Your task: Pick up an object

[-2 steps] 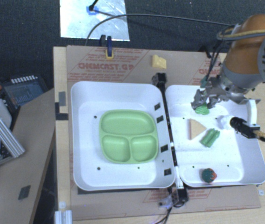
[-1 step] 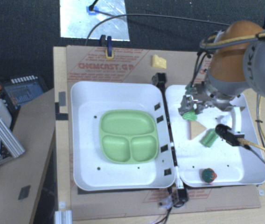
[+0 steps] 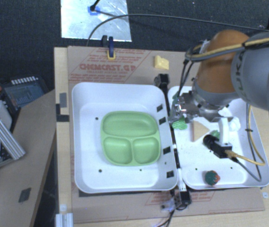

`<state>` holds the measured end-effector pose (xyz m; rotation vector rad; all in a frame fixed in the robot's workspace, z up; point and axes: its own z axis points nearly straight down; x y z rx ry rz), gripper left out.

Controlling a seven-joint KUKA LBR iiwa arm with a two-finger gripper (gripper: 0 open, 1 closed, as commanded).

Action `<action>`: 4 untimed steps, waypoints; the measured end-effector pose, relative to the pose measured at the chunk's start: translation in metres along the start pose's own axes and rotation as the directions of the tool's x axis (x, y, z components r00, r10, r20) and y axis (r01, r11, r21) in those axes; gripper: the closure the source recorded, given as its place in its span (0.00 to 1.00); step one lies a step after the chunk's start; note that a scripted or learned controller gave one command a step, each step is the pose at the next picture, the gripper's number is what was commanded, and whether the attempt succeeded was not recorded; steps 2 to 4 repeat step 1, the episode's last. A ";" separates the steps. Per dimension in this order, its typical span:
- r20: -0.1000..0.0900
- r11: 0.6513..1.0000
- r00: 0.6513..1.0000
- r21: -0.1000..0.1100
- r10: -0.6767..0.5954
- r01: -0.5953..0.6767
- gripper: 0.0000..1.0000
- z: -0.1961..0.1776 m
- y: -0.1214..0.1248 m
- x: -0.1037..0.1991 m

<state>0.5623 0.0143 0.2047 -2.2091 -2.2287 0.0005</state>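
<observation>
red "chemcast" print — on the cardboard sheet under the bins

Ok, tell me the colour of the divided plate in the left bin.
Pale green; the divided plate shows in the camera view.

Dark carpet floor, foil sheet on it, wooden bench w/ cardboard.

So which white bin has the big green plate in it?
The left bin. The green divided plate lies in its middle, while the right bin holds only small things, like a little ball.
</observation>
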 end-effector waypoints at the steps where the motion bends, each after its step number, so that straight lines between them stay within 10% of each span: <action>1: 0.000 1.000 1.000 -0.002 0.000 0.000 1.00 -0.011 -0.019 0.041; 4: 0.000 1.000 1.000 -0.002 0.000 0.000 1.00 -0.011 -0.019 0.041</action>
